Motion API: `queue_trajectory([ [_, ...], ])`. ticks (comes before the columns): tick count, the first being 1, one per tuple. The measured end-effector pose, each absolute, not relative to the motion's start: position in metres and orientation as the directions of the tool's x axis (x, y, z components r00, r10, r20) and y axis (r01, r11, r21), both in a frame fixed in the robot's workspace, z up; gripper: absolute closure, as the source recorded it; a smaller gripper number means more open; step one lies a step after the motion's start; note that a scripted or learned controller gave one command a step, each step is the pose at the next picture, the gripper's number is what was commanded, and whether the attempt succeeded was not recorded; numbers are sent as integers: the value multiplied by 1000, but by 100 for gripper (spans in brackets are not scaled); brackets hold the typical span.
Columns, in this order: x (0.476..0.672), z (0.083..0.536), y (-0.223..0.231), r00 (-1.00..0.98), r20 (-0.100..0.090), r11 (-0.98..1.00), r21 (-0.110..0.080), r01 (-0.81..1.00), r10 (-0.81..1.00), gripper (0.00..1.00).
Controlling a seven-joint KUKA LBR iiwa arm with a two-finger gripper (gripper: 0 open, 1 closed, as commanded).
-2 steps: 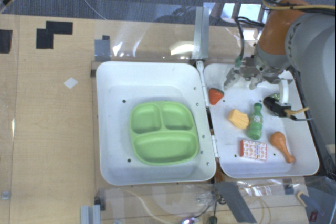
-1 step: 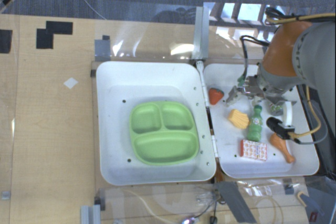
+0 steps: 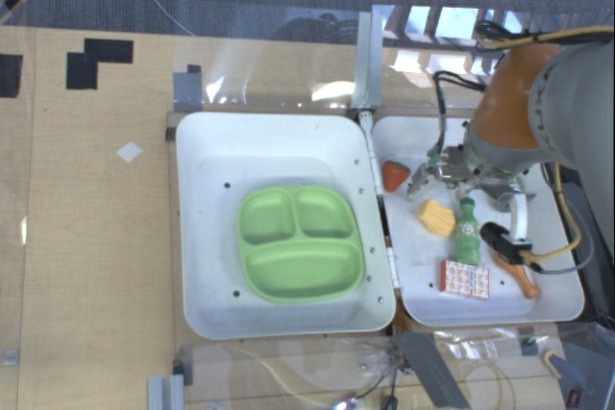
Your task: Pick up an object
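Below me lies a pale wooden desk (image 3: 86, 235) with a light grain. Two shallow white plastic bins rest directly on it, side by side and touching along their inner edges. The left bin (image 3: 207, 206) is roughly square with rounded corners; the right bin (image 3: 557, 302) sits just beside it. Black rectangular markings (image 3: 96, 62) show on the desk's far left, near a small pale diamond-shaped patch (image 3: 129, 151).

Fixed overhead camera, slanted down on bins (image 3: 288, 134).
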State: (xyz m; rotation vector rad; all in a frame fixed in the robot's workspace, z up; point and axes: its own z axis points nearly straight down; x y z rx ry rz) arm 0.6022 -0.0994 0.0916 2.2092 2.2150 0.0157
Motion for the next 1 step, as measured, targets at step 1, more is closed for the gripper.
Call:
queue_trajectory([
  [1, 643, 102, -84, -8, 1, 8, -1, 1000, 1000, 0],
])
